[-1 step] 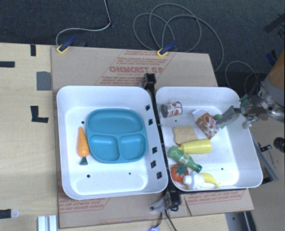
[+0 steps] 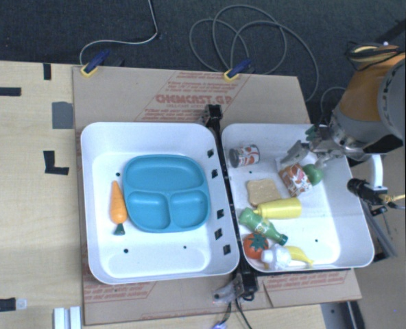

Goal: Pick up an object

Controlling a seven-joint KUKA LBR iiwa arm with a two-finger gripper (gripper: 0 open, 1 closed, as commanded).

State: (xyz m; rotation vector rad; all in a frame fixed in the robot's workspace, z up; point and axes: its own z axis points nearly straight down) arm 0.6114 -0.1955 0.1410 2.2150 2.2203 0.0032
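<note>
From the overhead camera, the hand (image 2: 306, 157) sits low in the right bin (image 2: 347, 204), at its upper right part, directly above a red-and-white packet (image 2: 295, 178) with a green piece (image 2: 314, 175) beside it; whether it pinches anything I cannot tell. Close by lie a small can (image 2: 245, 155), a slice of bread (image 2: 261, 190) and a yellow bottle (image 2: 280, 209). The left bin (image 2: 97, 184) holds a blue divided plate (image 2: 166, 192) and a carrot (image 2: 117, 204).

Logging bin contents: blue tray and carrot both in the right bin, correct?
Wrong bin. In the camera view, the blue tray and the carrot beside it lie in the left bin, not the right one.
</note>
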